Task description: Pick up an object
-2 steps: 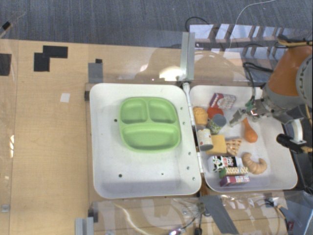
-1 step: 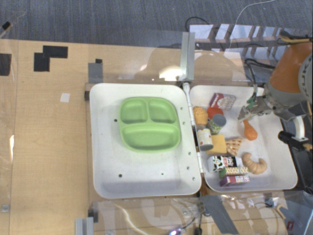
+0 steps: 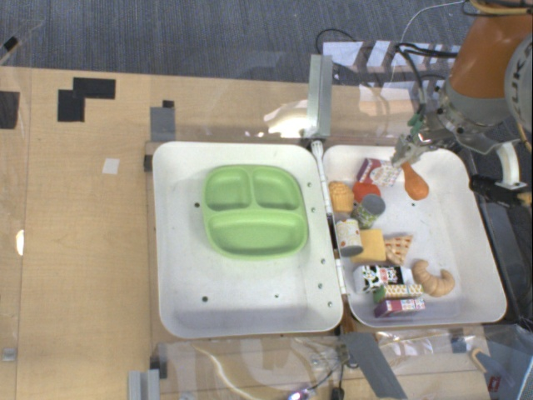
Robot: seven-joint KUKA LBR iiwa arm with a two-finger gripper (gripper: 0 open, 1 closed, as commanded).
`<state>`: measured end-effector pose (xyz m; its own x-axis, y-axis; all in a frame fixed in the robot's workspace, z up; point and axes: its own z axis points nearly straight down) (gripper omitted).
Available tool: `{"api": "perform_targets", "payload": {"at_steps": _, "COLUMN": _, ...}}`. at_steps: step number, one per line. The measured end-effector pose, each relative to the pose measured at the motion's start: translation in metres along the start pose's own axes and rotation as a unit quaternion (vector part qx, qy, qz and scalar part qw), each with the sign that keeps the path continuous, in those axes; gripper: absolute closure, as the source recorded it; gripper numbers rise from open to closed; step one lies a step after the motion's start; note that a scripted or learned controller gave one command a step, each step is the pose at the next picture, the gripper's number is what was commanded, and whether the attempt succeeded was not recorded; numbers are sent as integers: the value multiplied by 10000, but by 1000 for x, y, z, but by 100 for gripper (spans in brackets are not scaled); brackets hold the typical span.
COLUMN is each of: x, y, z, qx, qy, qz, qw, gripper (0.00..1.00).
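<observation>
Purple carton (image 3: pixel 399 307), curved golden croissant (image 3: pixel 434 279).

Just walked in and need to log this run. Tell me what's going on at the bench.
The arm reaches in from the right, its gripper low over the back of the right bin, beside an orange carrot-like toy. More toy food is piled along that bin's left side, a croissant among it. The left bin holds a green divided plate.
</observation>
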<state>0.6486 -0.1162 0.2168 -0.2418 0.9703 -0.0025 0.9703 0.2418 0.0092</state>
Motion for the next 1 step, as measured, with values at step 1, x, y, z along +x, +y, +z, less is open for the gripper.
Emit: {"api": "perform_targets", "payload": {"at_steps": 1, "x": 77, "y": -6, "z": 7, "qx": 19, "qy": 10, "qz": -1257, "qw": 9921, "gripper": 100}}
